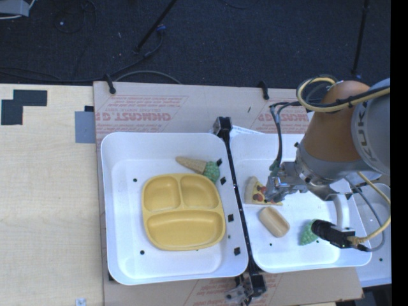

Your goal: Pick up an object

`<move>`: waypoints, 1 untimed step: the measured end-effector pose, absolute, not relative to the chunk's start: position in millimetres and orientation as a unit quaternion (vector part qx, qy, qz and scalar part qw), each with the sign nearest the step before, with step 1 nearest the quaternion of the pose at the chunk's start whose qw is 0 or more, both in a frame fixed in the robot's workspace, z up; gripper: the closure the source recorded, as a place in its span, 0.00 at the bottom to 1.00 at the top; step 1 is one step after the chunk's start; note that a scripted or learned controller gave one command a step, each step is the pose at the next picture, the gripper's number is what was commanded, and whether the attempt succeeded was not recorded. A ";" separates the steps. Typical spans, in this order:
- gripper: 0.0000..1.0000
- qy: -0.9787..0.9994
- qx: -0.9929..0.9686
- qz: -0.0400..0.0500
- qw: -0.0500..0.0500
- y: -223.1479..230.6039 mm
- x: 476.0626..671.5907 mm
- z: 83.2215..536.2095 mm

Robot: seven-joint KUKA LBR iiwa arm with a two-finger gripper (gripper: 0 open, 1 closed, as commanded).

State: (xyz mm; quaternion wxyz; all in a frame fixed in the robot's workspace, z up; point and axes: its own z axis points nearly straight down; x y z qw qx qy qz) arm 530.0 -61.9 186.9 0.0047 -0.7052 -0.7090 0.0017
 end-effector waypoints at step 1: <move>1.00 -0.709 -0.705 0.001 0.003 -8.6 528.5 201.0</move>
